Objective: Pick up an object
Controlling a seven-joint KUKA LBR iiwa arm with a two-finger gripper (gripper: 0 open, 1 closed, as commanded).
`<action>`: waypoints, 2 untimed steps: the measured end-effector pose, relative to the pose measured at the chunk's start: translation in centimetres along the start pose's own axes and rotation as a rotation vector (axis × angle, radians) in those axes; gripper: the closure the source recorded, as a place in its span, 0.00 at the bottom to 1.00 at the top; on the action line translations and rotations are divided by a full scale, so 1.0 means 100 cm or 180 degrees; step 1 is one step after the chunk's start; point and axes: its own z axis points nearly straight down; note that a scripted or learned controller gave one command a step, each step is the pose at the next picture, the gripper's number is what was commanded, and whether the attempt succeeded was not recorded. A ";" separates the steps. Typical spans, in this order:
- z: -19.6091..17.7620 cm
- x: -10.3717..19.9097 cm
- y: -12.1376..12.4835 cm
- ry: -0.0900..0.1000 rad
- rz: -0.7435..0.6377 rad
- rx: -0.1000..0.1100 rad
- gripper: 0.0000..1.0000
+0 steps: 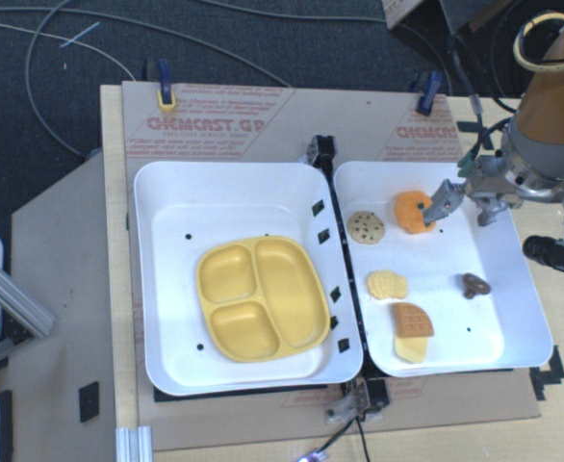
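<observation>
My gripper [465, 208] hangs over the back of the right bin [513, 296], its fingers spread open with nothing between them. One grey finger [443, 201] sits just right of an orange round object [412, 212], touching or nearly touching it. Farther left lies a speckled cookie [366, 227]. Toward the front of the same bin are a pale yellow piece [387, 285], a waffle-like brown and yellow piece [412, 330], and a small dark brown object [474, 285].
The left bin [166, 258] holds a yellow three-compartment tray [261, 297]. A black divider [335, 248] runs between the bins. Clamps [166, 92] stand at the bench's back edge. Cables trail across the dark floor behind.
</observation>
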 end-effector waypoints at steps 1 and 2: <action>-0.006 0.000 0.002 -0.0006 -0.0009 -0.0039 0.00; 0.051 0.010 0.002 -0.0001 -0.0008 -0.0018 0.00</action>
